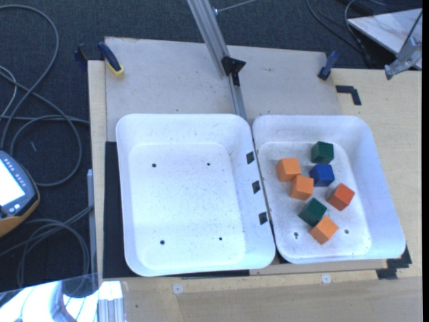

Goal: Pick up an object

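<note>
Several small cubes lie in the right bin (375,180). A dark green cube (322,151) sits farthest back, with a blue cube (323,174) just in front of it. To their left are an orange cube (289,168) and a second orange cube (301,187), close together. A red-orange cube (341,196) lies toward the right. Nearer the front, another dark green cube (312,211) touches an orange cube (324,229). All of them rest on the bin floor.
The left bin (181,193) adjoins the right one. A slanted metal rail (208,25) ends at the seam behind the bins. Blue clamps (110,57) (328,64) hold the backboard. Cables and a pendant (10,193) lie off the bench at left.
</note>
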